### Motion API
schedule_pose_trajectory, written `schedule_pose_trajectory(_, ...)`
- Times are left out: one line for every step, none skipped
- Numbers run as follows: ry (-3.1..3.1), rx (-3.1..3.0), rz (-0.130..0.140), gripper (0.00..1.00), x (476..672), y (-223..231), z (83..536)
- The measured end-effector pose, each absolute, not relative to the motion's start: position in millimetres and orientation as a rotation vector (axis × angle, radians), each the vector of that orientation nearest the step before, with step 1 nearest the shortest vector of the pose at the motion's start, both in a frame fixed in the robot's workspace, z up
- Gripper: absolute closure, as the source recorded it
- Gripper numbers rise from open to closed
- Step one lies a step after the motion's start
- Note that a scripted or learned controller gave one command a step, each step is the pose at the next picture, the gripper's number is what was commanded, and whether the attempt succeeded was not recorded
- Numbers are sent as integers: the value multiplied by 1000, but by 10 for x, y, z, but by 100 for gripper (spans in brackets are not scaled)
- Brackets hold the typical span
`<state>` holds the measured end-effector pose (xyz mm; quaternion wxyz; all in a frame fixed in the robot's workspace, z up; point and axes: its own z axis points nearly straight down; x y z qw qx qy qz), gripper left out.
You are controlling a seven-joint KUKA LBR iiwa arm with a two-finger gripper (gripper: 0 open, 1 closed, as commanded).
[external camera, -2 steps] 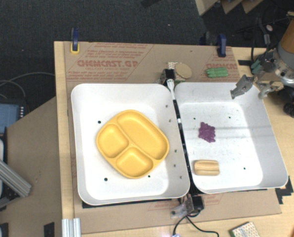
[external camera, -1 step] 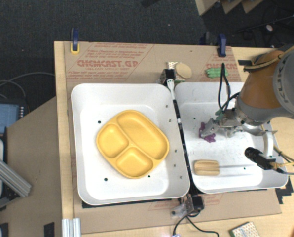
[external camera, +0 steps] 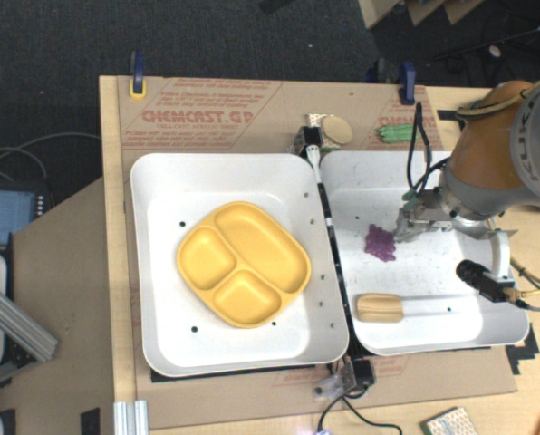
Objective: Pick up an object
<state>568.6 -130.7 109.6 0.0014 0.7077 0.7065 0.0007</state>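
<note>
A small crumpled purple object [external camera: 380, 242] lies in the right bin [external camera: 361, 188], near its left wall. In front of it rests a tool with a tan wooden handle [external camera: 379, 307] and a white blade pointing right. My gripper [external camera: 406, 222] hangs low over the right bin, just right of and slightly behind the purple object, close to it. A yellow three-compartment plate [external camera: 243, 263] sits in the middle of the left bin [external camera: 161, 188].
The grey and orange arm [external camera: 496, 161] covers the right bin's right side, and a black fitting [external camera: 480, 279] juts out below it. Behind the bins, on the bench, lie a green object [external camera: 396, 134] and a round tan piece [external camera: 338, 130]. Blue clamps [external camera: 138, 84] hold the back edge.
</note>
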Motion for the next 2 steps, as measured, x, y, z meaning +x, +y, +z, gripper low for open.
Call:
schedule_pose_trajectory(2225, 2222, 0, 100, 5587, -1109, 1175)
schedule_pose_trajectory(2207, 2217, 5, 100, 5477, -1672, 2175)
